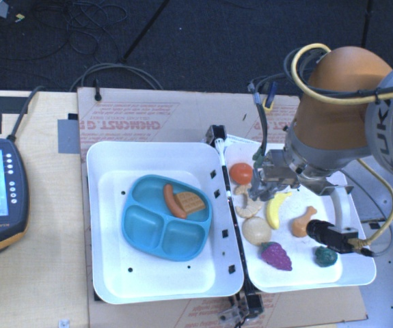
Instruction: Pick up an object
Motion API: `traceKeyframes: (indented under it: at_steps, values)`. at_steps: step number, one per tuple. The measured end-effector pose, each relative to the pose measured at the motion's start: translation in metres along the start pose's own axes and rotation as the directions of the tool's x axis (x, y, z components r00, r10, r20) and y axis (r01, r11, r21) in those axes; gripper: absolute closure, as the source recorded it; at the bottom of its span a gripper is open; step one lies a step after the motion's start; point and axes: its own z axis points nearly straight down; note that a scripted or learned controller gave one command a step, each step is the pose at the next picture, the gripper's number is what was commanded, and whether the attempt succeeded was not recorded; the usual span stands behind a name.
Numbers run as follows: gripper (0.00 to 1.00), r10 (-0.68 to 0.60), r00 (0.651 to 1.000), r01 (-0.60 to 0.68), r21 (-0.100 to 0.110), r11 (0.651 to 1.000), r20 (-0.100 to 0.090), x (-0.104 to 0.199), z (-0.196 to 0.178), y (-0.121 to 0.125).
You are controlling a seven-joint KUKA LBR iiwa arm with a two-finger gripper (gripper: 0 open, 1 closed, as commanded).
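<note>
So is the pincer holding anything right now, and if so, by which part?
Cannot be told. The pincer is low in the right bin, among the tomato, banana and a pale piece, but no hold is visible.

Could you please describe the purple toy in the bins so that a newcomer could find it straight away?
Start at the right white bin, the one under the arm, and look along its near edge. There, just below a pale round onion-like toy, lies the bunch of purple grapes. It is the one purple, bumpy item; the banana above it is yellow and the small lump to its right is dark green.
</note>
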Motion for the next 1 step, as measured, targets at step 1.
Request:
traceKeyframes:
  at_steps: [1]
  values:
    - [1.0,0.004,1.0,-0.004,0.004,1.0,0.002,0.0427,-0.0161,-0.0382]
